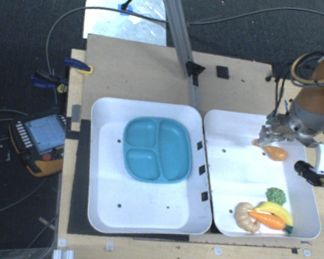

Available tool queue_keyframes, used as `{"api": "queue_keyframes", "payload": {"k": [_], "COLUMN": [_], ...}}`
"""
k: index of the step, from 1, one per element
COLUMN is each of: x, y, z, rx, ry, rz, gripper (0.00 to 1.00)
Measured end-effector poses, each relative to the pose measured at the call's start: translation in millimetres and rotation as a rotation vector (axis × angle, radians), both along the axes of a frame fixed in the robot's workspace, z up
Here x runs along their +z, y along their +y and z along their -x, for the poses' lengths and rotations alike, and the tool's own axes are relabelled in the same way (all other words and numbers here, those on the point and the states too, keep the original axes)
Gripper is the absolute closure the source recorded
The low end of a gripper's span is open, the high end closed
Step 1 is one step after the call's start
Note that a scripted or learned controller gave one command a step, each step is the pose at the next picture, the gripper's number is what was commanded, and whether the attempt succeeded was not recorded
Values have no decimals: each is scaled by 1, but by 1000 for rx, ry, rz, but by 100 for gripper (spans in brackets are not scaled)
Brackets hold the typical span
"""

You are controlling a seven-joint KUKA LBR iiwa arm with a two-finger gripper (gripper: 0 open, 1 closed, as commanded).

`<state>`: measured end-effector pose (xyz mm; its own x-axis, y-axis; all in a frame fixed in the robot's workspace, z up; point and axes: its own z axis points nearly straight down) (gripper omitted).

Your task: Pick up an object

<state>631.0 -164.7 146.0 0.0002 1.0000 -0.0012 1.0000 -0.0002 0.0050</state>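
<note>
Your left bin [103, 166]: one blue divided plate [157, 150], three compartments, lying flat.

Your right bin [226, 179]: an orange-tan toy food piece [274, 153] (perhaps a chicken piece) near the far edge. At the near right corner sits a cluster of broccoli [276, 195], banana [276, 210], carrot [267, 220] and a tan knobbly piece [246, 216], touching or overlapping.

Gripper [272, 134]: low over the far edge, just above the orange-tan piece. You cannot tell its spread here.

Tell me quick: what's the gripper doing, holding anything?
Gripper: cannot tell if open or closed. It sits at the orange food piece in the right bin; no hold is visible.
</note>
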Motion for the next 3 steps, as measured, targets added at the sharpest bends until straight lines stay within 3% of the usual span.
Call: {"api": "queue_keyframes", "payload": {"k": [1,2,3], "x": [65,100,108], "y": [-5,-5,49], "z": [-2,-4,-5], "rx": [3,5,9], "ry": [-3,-1,2], "rz": [1,0,-2], "gripper": [100,100,100]}}
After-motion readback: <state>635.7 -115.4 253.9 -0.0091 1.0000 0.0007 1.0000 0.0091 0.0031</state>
